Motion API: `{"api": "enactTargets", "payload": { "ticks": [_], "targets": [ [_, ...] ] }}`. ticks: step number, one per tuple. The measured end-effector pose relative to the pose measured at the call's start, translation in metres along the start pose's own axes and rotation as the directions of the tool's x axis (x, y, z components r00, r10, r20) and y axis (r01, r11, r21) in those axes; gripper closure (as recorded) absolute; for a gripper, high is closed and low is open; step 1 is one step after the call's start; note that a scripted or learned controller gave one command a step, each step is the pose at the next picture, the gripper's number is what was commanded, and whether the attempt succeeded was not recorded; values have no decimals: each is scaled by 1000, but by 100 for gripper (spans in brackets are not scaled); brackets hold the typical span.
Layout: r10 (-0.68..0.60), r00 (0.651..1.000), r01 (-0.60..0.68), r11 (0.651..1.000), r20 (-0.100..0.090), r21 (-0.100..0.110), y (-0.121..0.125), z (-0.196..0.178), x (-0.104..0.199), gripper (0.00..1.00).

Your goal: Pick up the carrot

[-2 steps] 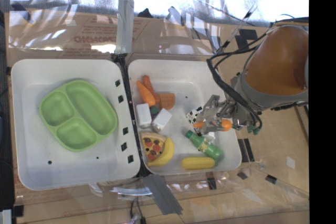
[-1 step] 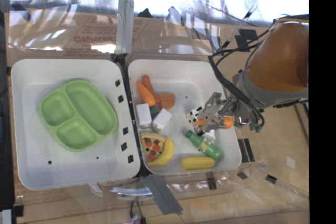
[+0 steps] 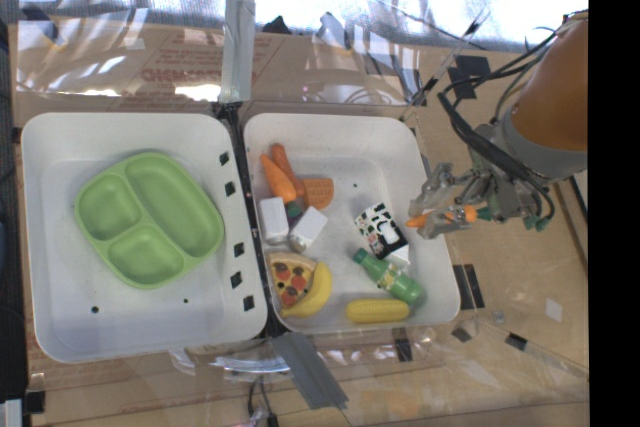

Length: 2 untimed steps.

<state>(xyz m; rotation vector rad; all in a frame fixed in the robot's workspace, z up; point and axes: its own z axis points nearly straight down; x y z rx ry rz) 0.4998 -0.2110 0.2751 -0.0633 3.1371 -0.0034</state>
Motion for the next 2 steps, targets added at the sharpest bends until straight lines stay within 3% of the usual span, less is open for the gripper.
{"api": "enactTargets", "payload": {
  "ticks": [1,2],
  "targets": [
    [-63,998,63,998,5,0,63,-45,-15,100],
    [-446,895,446,895,-5,-7,75,31,-65,100]
  ]
}}
